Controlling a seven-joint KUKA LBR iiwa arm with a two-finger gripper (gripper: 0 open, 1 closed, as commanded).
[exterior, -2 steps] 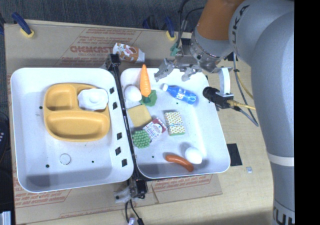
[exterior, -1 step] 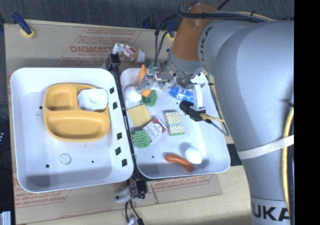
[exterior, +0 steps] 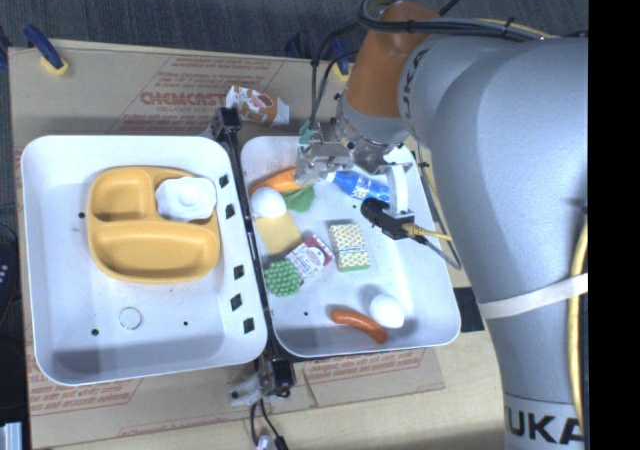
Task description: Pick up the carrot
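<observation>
- White letters reading "UKA" are seen on the grey arm at the lower right of the frame; the rest of the word is cut off.
- Red print is carried by the brown cardboard sheet under the bins; the large word near the upper left cannot be read with certainty.
- Two white bins are set side by side on the cardboard, the left bin and the right bin, touching along black clips at the centre.
- Dark grey carpet-like floor is seen across the top of the frame, and the pale tabletop shows at the lower right.
- A yellow divided tray lies in the left bin, with a white rounded item in its upper right compartment.
- The carrot lies in the upper left of the right bin, just beside a green item and above a white egg-like ball.
- The hand is placed at the upper part of the right bin, just right of the carrot; whether it is spread or pressed together cannot be told, and no object is seen between its parts.
- An orange sausage-like item, a second white egg, a checked packet and a yellow block are also seen in the right bin.
</observation>
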